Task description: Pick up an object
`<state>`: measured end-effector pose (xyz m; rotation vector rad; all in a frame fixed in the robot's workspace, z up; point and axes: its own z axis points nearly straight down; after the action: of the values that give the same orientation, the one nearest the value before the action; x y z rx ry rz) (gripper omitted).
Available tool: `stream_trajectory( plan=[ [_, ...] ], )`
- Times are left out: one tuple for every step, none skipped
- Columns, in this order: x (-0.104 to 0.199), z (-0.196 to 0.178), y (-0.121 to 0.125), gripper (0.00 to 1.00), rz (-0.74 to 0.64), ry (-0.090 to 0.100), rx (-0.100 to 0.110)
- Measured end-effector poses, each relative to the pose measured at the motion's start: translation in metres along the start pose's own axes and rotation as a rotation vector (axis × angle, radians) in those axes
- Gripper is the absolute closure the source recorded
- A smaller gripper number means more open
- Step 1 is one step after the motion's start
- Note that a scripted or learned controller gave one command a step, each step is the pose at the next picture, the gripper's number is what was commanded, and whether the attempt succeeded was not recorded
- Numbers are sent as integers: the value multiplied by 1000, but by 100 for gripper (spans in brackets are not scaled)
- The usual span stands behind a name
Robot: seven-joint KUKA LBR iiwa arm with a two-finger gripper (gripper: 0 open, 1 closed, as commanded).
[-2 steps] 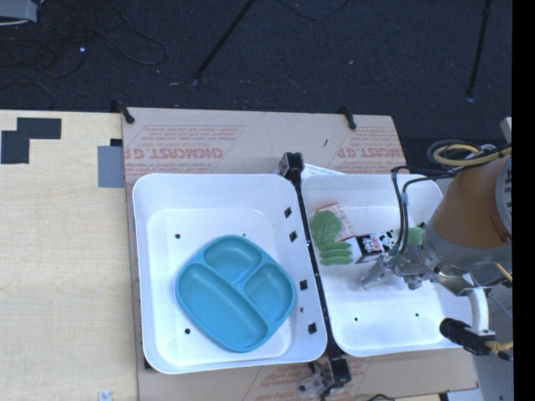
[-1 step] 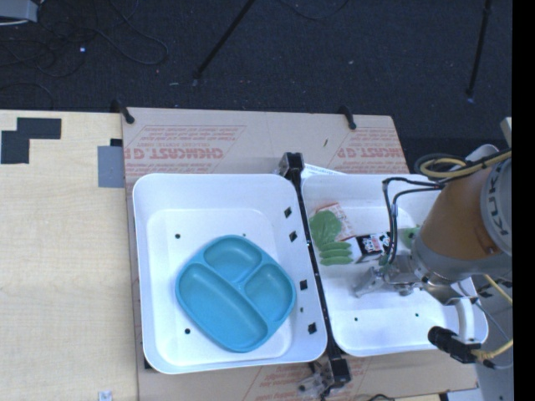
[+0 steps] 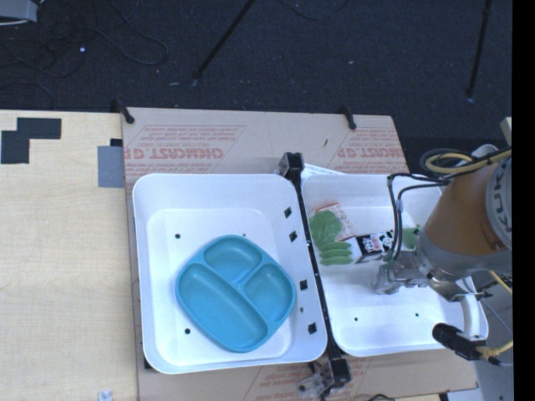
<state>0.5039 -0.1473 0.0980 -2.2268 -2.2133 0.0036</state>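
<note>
A green leafy-looking item in a clear packet (image 3: 328, 236) lies at the left side of the right bin (image 3: 368, 341), close to the divider. A small black-and-white card or tag (image 3: 374, 243) rests at its right end. My gripper (image 3: 387, 280) reaches down into the right bin, just right of and below the green item, near the bin floor. I see nothing between its fingers. A blue divided plate (image 3: 236, 292) lies flat in the left bin (image 3: 159, 224).
The two white bins sit side by side on a cardboard sheet (image 3: 217, 144), split by a black-clipped divider (image 3: 305, 257). The arm's orange-banded wrist (image 3: 468, 220) hangs over the right bin's right side. A pale wooden bench top (image 3: 58, 266) spreads to the left.
</note>
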Motion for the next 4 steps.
stream_trajectory(
  plan=[
    [6, -60, 1, 100, -7, 1, -3],
    [-2, -111, -6, 100, -4, 0, -5],
    [-3, -139, -6, 100, -7, 0, -3],
    [42, -128, 9, 100, -8, 2, 1]
  ],
)
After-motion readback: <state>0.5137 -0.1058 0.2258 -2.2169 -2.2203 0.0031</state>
